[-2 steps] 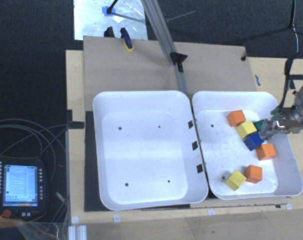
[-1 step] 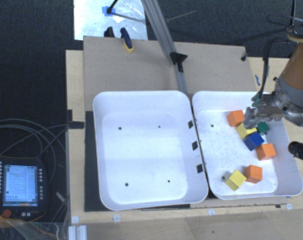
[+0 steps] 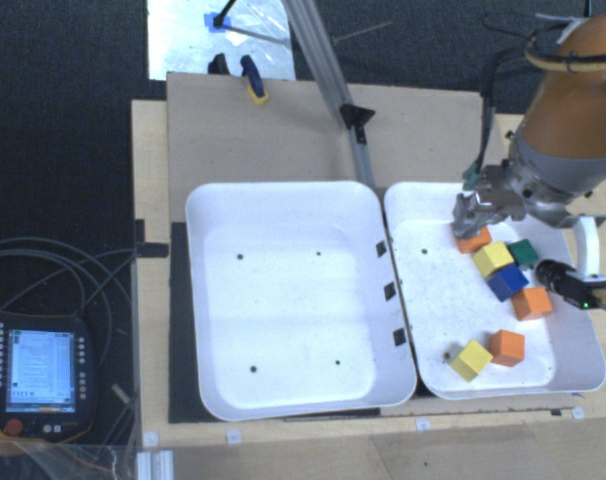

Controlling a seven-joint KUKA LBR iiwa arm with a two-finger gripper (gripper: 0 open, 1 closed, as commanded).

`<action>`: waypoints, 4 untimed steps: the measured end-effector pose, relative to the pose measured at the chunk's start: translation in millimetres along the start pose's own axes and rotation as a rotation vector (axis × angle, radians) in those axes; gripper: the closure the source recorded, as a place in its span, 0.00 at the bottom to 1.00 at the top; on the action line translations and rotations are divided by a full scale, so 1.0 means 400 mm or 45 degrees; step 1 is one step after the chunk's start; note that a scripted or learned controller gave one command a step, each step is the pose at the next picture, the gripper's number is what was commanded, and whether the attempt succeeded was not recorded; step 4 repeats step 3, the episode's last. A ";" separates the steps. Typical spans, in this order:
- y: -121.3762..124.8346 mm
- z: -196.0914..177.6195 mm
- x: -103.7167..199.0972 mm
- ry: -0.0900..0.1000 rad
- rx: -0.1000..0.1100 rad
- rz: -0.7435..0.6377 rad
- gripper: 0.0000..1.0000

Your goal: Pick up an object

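Several small blocks lie in the right bin (image 3: 423, 298). At its far side, an orange block (image 3: 474, 240) lies directly under my gripper (image 3: 473, 218), which hangs low over it and hides part of it. Just right of it are a yellow block (image 3: 493, 258), a green block (image 3: 524, 253) and a blue block (image 3: 507, 282). Another orange block (image 3: 532, 303) sits a little nearer the front. By the bin's front wall lie a third orange block (image 3: 506, 347) and a second yellow block (image 3: 472, 359).
The left bin (image 3: 283, 298) stands beside the right one, with black clips (image 3: 390, 291) along the shared rim. A slanted grey pole (image 3: 328, 68) crosses the back of the bench. A teach pendant (image 3: 38, 373) lies on the floor at the far left.
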State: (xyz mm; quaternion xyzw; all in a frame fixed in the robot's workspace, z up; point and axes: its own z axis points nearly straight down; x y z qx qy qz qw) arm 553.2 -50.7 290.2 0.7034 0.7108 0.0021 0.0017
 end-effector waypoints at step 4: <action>0.212 0.125 0.307 0.001 0.003 0.003 1.00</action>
